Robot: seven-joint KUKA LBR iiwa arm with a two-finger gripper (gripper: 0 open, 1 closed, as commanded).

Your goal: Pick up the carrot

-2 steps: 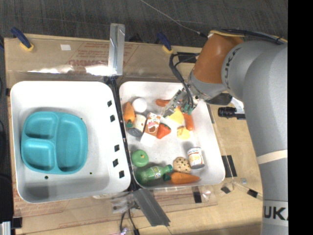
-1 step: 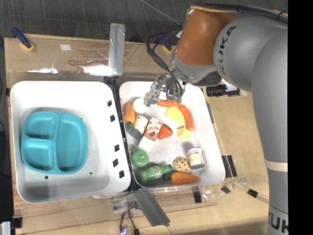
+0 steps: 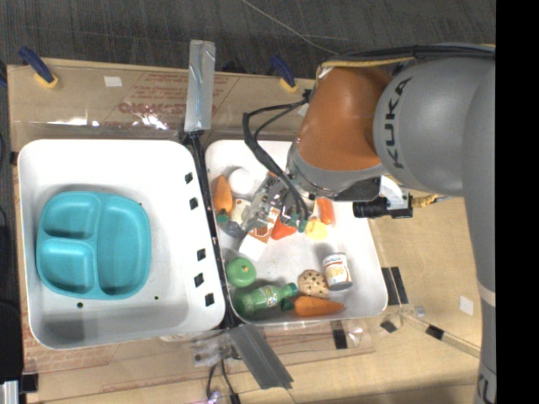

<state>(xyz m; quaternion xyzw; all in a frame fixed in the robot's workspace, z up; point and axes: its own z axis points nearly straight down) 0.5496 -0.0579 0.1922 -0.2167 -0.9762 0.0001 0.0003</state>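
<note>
The carrot is orange and lies flat along the near wall of the right bin, pointing right. My gripper hangs over the middle of that bin, well up and to the left of the carrot, above a cluster of small toys. The arm's orange wrist band covers the bin's far part. A second orange, carrot-like piece rests against the bin's left wall, just left of the gripper.
Beside the carrot sit a green bottle, a green apple, a cookie and a small can. Red and yellow toys lie under the gripper. The left bin holds a teal divided plate.
</note>
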